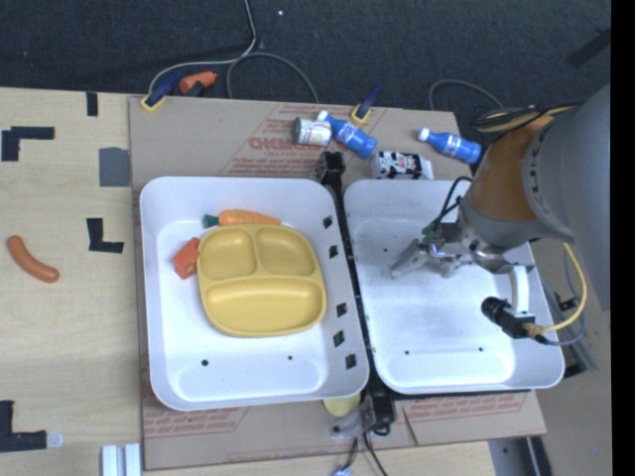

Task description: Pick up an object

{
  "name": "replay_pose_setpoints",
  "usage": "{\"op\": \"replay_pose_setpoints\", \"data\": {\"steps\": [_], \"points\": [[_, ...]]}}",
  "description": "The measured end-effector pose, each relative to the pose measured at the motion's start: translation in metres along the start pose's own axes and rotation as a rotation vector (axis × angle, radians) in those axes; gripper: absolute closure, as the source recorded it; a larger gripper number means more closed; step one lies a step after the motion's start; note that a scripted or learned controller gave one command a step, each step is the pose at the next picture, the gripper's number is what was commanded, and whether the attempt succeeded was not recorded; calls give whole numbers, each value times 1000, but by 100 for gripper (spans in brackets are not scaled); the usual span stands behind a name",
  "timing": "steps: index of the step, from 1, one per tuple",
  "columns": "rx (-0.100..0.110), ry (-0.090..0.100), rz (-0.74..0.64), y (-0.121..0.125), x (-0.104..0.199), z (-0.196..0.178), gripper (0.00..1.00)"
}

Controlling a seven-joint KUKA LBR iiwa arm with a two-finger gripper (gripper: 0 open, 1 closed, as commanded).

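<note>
Grey and bulky at the frame's right edge, the arm (580, 167) with its orange band (506, 172) reaches over the right bin (446, 365), its tool (405, 264) low above the bin's upper left part, fingers pointing left. Whether those fingers are apart or together cannot be told from this angle, and nothing is visible between them. A black cable end (501, 313) and a yellow cable (566, 315) hang beside the wrist.

Across the divider, the left bin (169, 365) holds a yellow tray (261, 279) with three compartments, lying near the bin's middle. A carrot (248, 218) lies just beyond the tray's far rim, touching it or nearly so, and a small orange piece (186, 258) sits against the tray's left side.

Beyond the bins, on the cardboard sheet (218, 142), lie a white bottle (313, 130), a blue bottle (354, 137) beside it, a black-and-white pack (402, 166) at the right bin's far rim, and a second blue bottle (451, 146) further right. An orange-handled clamp (184, 85) grips the cardboard's far left corner. Well apart from everything, a sausage (32, 259) rests on the wooden desk (60, 365) at the left, among black tape marks (99, 236).
</note>
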State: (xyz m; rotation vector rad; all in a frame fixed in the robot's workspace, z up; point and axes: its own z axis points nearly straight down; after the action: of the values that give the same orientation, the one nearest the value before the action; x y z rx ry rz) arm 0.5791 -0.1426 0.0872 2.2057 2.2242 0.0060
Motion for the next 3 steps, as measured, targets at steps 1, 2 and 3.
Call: {"op": "replay_pose_setpoints", "data": {"steps": [1,2,3], "points": [[3,0,13,-96,-40,-1,0],[2,4,0,-24,17,-46,0],[3,-1,9,31,-50,-73,0]]}}
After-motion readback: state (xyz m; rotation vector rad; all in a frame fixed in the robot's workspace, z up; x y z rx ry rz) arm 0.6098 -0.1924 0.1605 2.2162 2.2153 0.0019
